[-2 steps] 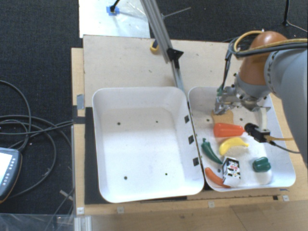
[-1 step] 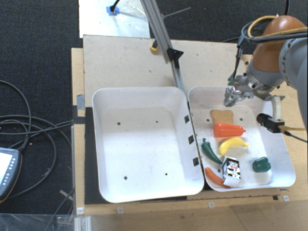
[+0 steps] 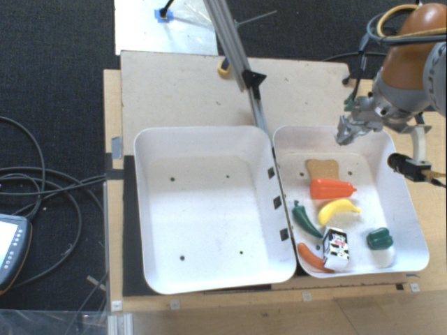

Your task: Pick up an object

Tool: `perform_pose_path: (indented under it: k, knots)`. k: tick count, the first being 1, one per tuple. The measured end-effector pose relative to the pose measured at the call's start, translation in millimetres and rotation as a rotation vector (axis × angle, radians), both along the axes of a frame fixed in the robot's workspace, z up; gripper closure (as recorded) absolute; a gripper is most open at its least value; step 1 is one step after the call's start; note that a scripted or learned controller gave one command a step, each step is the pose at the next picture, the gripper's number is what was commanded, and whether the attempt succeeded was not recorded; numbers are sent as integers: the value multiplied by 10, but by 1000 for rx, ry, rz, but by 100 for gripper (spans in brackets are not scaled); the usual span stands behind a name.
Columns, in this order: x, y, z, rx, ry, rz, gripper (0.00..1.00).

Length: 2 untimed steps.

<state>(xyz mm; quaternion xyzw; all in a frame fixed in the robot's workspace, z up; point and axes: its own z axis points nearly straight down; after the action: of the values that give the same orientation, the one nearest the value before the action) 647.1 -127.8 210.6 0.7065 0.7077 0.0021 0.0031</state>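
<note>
Small printed box (image 3: 336,248) at right bin (image 3: 412,222) front edge, touching orange carrot (image 3: 311,255) | gripper (image 3: 347,134) over bin's back rim, fingers' opening cannot tell, nothing visibly held | beneath it outward: toast slice (image 3: 322,168), orange pepper (image 3: 332,188), banana (image 3: 338,211), green chili (image 3: 305,220), green pepper (image 3: 379,239) | left bin (image 3: 147,208) beside, on counter (image 3: 174,89).

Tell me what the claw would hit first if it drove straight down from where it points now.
Probably the bare floor of the right bin near its back edge. The claw hangs above that corner, and the nearest item, the toast slice, lies slightly in front. Depth is uncertain.
</note>
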Motion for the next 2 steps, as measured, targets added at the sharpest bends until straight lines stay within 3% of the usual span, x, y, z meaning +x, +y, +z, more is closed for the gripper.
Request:
perform_pose_path:
  k: [1, 2]
  knots:
    - [15, -1, 369, 0, 1, 2, 100]
    - [-232, 504, 249, 3, 8, 7, 100]
